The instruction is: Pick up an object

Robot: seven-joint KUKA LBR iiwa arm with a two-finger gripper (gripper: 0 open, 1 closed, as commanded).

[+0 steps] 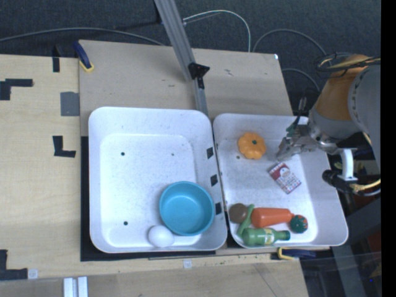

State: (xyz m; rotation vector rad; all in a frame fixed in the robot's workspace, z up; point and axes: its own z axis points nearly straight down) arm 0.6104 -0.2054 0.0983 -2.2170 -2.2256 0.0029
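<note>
The right bin (322, 184) holds an orange pumpkin-shaped toy (252, 146) near its back, a small red and white packet (285, 178) in the middle, and a carrot (270, 216), a green bottle (265, 235), a brown lump (237, 213) and a small red and green piece (299, 223) along the front. My gripper (286, 150) hangs over the right bin, between the pumpkin toy and the packet, just above the packet's back end. Nothing shows between its fingers.
The left bin (111, 166) holds a blue bowl (185, 207) and a white ball (161, 235) at its front. A grey metal pole (179, 36) slants down to the bins' back edge. Cables lie behind the bench.
</note>
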